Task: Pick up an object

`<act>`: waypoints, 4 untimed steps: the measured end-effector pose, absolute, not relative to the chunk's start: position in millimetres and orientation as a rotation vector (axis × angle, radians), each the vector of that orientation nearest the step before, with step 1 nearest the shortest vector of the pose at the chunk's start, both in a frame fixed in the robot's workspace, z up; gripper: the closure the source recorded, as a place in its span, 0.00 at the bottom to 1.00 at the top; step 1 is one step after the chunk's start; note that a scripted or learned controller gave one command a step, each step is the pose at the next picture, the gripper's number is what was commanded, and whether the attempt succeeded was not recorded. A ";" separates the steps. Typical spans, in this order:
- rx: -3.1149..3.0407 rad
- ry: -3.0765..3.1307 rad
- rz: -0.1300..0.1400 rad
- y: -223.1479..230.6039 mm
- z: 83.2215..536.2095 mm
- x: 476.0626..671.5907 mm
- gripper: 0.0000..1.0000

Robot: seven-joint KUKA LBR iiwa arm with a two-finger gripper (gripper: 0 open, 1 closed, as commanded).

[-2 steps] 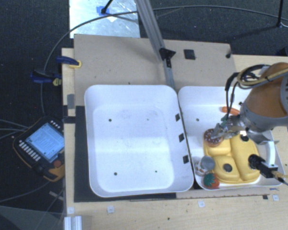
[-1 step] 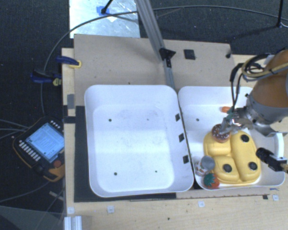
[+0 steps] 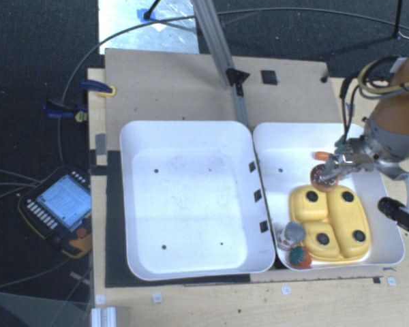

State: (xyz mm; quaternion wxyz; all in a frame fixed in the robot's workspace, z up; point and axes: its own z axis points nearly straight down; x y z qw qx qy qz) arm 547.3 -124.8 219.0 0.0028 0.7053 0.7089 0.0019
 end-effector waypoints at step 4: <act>2.212 2.231 0.004 80.5 217.3 554.7 1.00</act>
